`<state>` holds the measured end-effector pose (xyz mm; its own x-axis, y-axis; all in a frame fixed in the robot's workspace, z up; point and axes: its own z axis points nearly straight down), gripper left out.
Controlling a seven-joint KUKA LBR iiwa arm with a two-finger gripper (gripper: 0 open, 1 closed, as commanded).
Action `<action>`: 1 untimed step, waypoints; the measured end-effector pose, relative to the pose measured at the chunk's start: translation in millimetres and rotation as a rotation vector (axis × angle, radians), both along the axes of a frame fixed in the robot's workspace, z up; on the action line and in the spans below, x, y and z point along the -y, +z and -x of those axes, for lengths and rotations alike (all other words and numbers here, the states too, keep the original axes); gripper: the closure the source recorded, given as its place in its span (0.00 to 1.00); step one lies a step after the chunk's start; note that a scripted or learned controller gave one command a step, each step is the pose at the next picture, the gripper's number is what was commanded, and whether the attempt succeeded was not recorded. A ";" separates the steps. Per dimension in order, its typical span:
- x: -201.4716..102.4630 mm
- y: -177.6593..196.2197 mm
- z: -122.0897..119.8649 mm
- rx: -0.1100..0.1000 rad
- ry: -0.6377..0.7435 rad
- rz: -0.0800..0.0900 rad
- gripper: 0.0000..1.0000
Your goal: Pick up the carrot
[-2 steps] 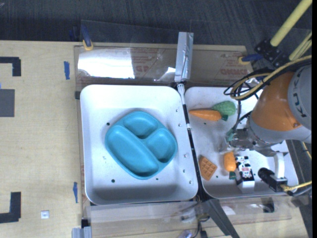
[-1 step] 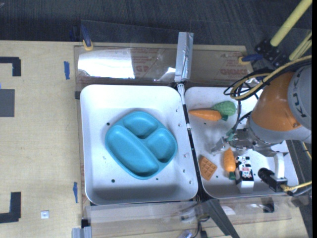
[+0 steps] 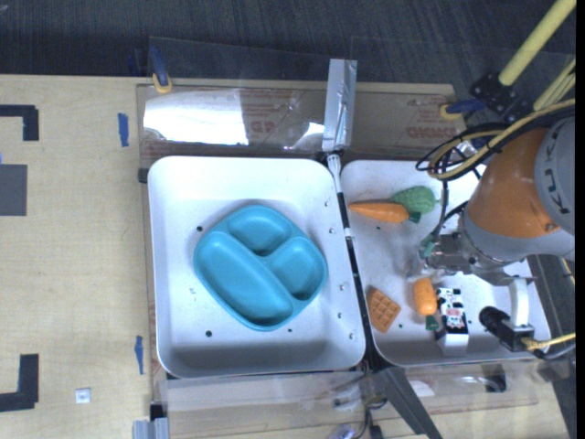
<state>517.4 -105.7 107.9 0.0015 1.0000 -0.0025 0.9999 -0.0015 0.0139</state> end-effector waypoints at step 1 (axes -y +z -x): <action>-51.1 76.7 11.9 -0.012 -0.407 -0.006 1.00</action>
